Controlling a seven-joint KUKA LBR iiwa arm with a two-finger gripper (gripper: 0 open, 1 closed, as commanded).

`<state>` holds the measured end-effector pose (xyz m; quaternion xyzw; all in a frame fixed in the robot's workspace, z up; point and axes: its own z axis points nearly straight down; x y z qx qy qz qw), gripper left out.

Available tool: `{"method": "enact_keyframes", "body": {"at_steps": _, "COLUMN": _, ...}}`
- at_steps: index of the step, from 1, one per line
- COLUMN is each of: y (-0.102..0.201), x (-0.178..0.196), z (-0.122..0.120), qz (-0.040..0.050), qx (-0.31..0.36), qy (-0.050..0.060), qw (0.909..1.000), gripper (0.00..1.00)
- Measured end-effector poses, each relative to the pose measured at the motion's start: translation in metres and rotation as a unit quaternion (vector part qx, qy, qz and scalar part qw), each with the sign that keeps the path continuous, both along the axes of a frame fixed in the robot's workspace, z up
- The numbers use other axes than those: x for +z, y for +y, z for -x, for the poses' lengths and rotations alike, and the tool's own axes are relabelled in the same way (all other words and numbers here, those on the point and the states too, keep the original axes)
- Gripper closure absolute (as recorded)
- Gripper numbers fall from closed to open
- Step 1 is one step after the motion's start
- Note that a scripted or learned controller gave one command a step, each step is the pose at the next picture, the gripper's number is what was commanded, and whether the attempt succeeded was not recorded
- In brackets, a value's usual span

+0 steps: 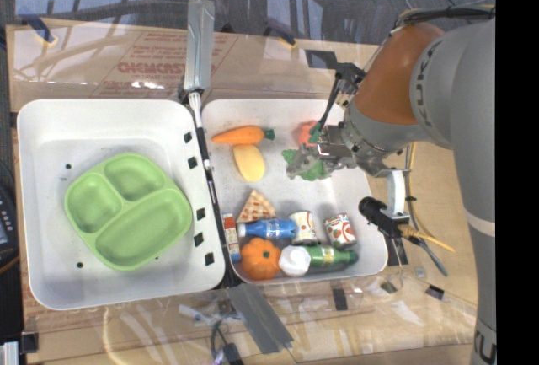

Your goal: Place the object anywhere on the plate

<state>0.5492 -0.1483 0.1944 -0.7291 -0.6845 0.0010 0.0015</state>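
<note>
Leafy green piece: lay in the right bin, toward its right edge, just at the fingers and slightly to their left. Could not tell whether clenched on it or released. Looked crumpled, floppy and ragged-edged, with no clear long axis; sat just beside a small orange-red item. Judged well apart from the green plate in the left bin, across both inner edges.
</note>
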Motion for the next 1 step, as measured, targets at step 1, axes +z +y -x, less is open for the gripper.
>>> {"method": "enact_keyframes", "body": {"at_steps": 1, "y": 0.0000, "x": 0.0000, "z": 0.0000, "qz": 0.0000, "qx": 0.000, "qy": 0.000, "qw": 1.0000, "gripper": 0.00}}
